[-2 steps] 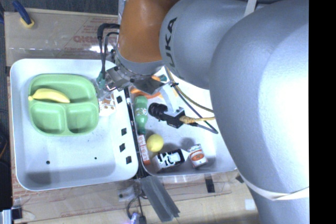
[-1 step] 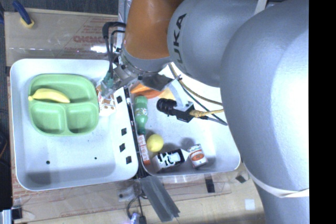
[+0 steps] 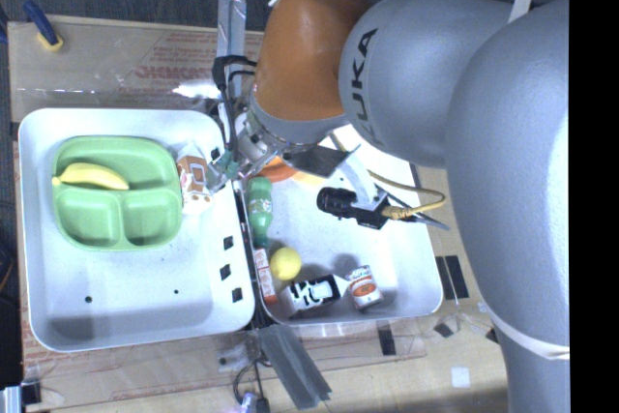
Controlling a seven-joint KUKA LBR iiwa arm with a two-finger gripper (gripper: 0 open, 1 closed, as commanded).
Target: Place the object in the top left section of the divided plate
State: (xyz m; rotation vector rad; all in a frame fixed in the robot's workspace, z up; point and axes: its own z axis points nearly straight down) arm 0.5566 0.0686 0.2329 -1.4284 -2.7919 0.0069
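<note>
The left shallow white bin (image 3: 126, 295) holds a green divided plastic plate (image 3: 150, 218) in its upper left part, with one wide compartment along the far side and two smaller ones below it. A yellow banana (image 3: 90, 176) lies in the left part of the wide upper compartment, roughly level, its tip touching the plate's left rim. Just beside the plate's right edge, against the wall between the bins, sits a small white and orange packet (image 3: 194, 181). The gripper (image 3: 232, 162) hangs over that dividing wall, close to the packet, below the arm's orange band (image 3: 300, 53); whether the jaws are spread or pressed together cannot be told, and nothing can be seen between them. In the right shallow white bin (image 3: 406, 247) a green plastic bottle (image 3: 259, 208) lies along the left wall, with a flat orange thing (image 3: 280, 171) partly hidden under the wrist above it. Nearer the front edge are a yellow round ball (image 3: 285, 263), a black and white bottle (image 3: 314, 293) on its side, and a small can with an orange label (image 3: 364, 287), all close together.
</note>
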